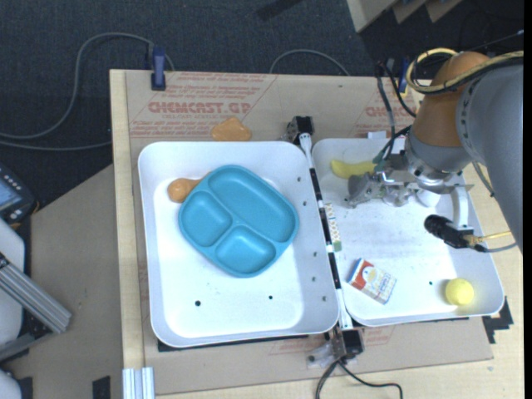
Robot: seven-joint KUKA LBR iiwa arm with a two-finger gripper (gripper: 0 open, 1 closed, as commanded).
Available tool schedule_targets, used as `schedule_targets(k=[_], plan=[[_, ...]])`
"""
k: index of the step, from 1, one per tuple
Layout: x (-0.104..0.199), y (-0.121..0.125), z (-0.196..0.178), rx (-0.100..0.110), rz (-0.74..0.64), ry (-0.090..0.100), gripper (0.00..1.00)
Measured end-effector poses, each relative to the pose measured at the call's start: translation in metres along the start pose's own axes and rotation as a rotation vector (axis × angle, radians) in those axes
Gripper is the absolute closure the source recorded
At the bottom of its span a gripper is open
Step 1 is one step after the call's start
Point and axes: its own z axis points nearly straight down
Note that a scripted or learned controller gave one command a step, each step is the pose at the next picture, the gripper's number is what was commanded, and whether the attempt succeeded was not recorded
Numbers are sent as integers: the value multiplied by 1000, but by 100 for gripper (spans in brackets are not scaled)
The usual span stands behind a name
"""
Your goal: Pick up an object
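Jaws over right bin (399,306) | banana (352,168) long axis left-right

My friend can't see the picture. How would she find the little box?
Look in the right bin, the one the arm reaches into. Near its front edge, towards the middle divider, lies the little box, flat and tilted. It is white with red and blue, unlike the round yellow ball to its right.
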Motion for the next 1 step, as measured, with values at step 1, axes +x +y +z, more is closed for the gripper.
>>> schedule_targets(k=[1], plan=[[23,42,-4,-26,10,-12,0]])
